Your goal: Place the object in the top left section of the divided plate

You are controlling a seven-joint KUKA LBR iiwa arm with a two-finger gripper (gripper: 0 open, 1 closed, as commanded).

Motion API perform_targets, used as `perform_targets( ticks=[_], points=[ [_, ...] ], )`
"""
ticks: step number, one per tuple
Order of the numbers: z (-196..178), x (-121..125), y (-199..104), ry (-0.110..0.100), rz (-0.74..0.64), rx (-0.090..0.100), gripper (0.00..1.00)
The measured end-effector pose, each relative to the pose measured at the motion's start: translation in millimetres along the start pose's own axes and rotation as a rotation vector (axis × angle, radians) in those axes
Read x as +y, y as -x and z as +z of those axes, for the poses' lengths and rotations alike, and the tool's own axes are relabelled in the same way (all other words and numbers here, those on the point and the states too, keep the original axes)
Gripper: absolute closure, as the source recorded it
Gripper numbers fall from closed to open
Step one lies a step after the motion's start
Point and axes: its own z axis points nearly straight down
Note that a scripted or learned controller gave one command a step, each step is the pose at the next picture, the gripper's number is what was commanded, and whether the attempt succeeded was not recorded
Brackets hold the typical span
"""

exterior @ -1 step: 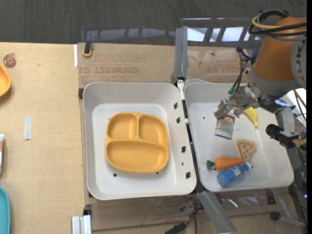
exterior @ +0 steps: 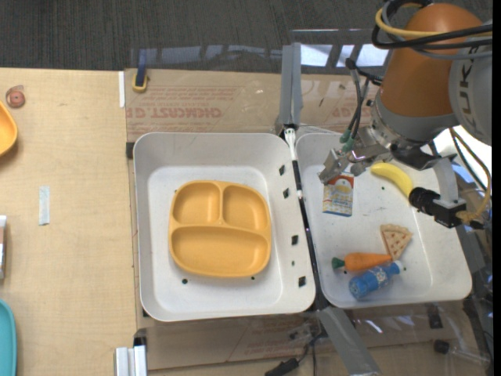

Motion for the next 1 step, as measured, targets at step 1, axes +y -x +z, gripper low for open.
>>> perform_targets(
  ticks=[1],
  points=[
    [-11.6,20.4,-83.0,-0.001,-0.107,0.000,1.00]
  ],
)
